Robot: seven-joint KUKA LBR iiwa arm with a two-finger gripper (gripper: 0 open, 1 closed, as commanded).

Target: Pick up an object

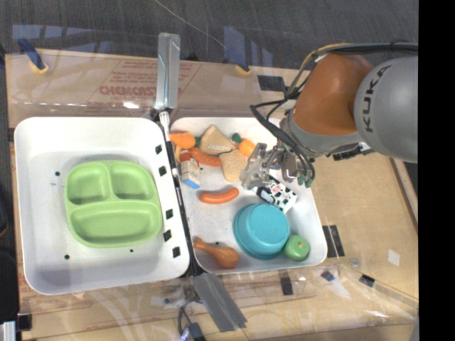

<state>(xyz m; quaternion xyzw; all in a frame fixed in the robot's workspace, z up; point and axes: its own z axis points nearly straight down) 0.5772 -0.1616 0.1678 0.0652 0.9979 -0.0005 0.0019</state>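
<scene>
Metallic jaws [264, 168] low over right bin [313, 222], beside bread slice [232, 165] and above black-and-white block [279, 196]; spread impossible to tell. Apparently approach step, nothing visibly gripped. Next: settle around one item, close, lift straight up clear of blue bowl [261, 229].

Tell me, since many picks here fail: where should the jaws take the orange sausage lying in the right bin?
Probably across the middle of the sausage, from straight above, jaws closing over its narrow width. It lies flat and long, left to right, with bare bin floor around it.
</scene>
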